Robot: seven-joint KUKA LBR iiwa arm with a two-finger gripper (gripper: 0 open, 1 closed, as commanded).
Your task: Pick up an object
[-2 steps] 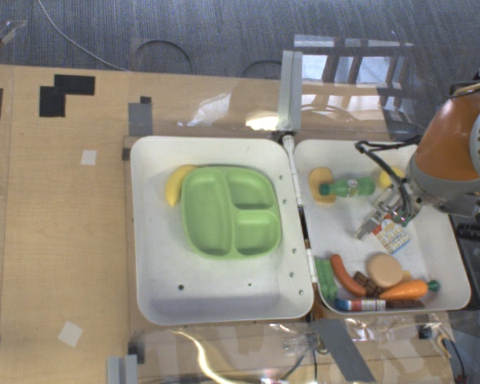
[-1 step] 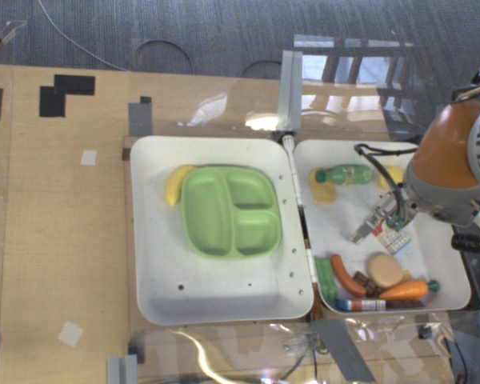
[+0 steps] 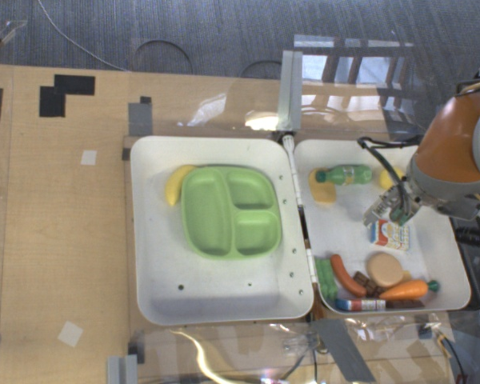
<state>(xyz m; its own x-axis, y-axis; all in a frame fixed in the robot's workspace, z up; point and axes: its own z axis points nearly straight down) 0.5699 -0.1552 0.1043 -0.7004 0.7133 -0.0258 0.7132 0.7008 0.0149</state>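
Fingers (image 3: pixel 379 212) spread, by the look of it, with nothing pinched between them; poised at the upper edge of the small white carton (image 3: pixel 390 235), which lies flat on the floor of the right bin (image 3: pixel 456 254) on the counter (image 3: pixel 56 238). Directly toward the near rim from the tips, then, and almost underneath them: probably calls for a slight shift that way and a straight drop. Long axis of that carton roughly across the bin, tilted a little, so likely best closed on across its short side. Just beyond the carton toward the near rim, a round brown bun (image 3: pixel 386 269), with the carrot (image 3: pixel 404 290) past that; well up and left of the carton, the green bottle (image 3: pixel 346 174). Close enough, the bun, to be nudged by a drop that overshoots
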